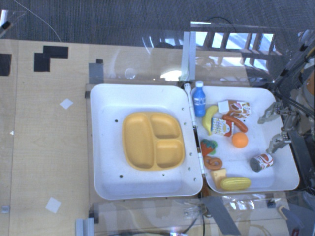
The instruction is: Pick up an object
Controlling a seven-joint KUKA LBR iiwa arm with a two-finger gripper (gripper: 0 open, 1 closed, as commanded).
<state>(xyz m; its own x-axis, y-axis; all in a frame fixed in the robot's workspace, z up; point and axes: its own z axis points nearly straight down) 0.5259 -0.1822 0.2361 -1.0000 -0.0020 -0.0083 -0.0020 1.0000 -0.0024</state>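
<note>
My gripper (266, 135) hangs over the right side of the right bin (288, 181). It is open, its two metal fingers (268, 115) spread apart with only bare bin floor between them. A small silver and red can (261, 162) lies on its side just below the lower finger, apart from it. An orange (239, 140) sits to the left of the gripper. Further left lie a red sausage (235, 122), a juice carton (221, 126) and a banana (209, 118). A blue bottle (199, 99) stands at the bin's top left.
Near the right bin's front edge lie a yellow squash-like piece (235, 183), a cheese wedge (218, 174), a pretzel (213, 162) and a strawberry (208, 146). The left bin (106, 132) holds a yellow divided plate (153, 140). A ridge divides the bins.
</note>
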